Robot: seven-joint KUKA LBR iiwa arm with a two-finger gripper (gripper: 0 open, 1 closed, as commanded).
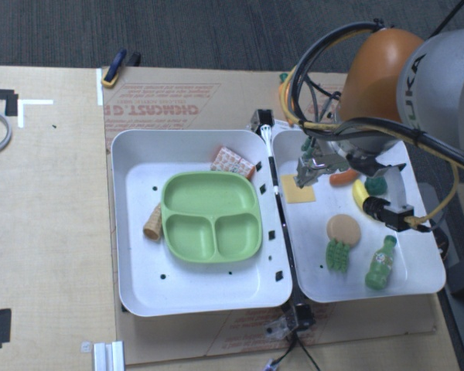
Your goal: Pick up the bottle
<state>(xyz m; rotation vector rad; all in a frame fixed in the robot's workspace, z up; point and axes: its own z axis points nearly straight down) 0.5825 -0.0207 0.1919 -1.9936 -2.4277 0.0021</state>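
Bench carries two white bins side by side. Left bin (131,230) holds a green tray (212,216) with three compartments at its centre, a cone (153,222) touching the tray's left edge, and a small patterned packet (232,161) just beyond the tray's far right corner.

Right bin (417,280) holds a yellow square (298,192) near its left wall, a round tan piece (344,229) at mid-bin with a knobbly green item (337,255) just below it, and an orange piece (342,178), a yellow piece (360,195) and a dark green piece (376,185) grouped under the arm.

Bottle (380,263) lies in the right bin's near right corner, green, on its side, cap end pointing toward the far wall, apart from the knobbly item and close to the bin's right wall.

Gripper (309,170) hangs over the far left part of the right bin, just above the yellow square and well apart from the bottle. Nothing sits between its fingers; the frame does not settle how wide they stand.

Assessment: the bottle looks like light, stiff plastic with a smooth, rounded body, so likely to roll or slip under an off-centre pinch. Best hold is judged to be across the mid-body, fingers closing square to its long axis. The narrow neck offers less surface. The nearby wall may crowd one finger.
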